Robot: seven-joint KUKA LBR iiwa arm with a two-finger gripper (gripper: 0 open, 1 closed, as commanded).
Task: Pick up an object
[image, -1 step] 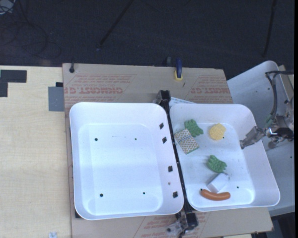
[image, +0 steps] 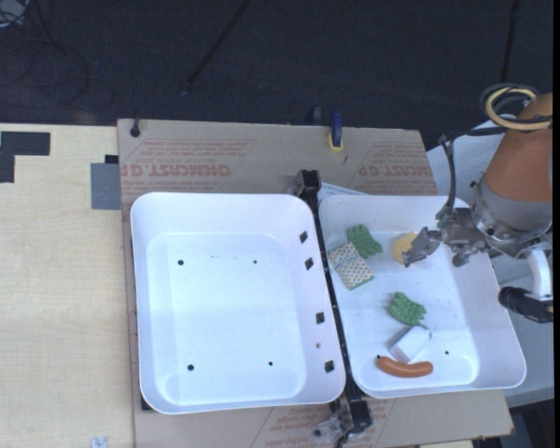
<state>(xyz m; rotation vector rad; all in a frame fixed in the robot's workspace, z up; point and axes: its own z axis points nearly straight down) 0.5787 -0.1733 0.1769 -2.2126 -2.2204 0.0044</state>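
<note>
Far left: pale wooden bench, bare but for dark markers. Next, shallow white plastic left bin, nothing in it. Past the black divider, shallow white plastic right bin, carrying every candidate: patterned square packet by the divider, knobbly green toy just above it, second knobbly green toy lower down, small white block below that, orange sausage-shaped piece near the front wall. Further right, small yellow lump, nearest pick, with the two-finger gripper just beside it, seemingly touching its right side; nothing clamped between the fingers, opening too blurred to judge. Probably the approach-and-close step. Best done by centring over the yellow lump, straddling it squarely, descending fully before closing, avoiding a sideways nudge.
</note>
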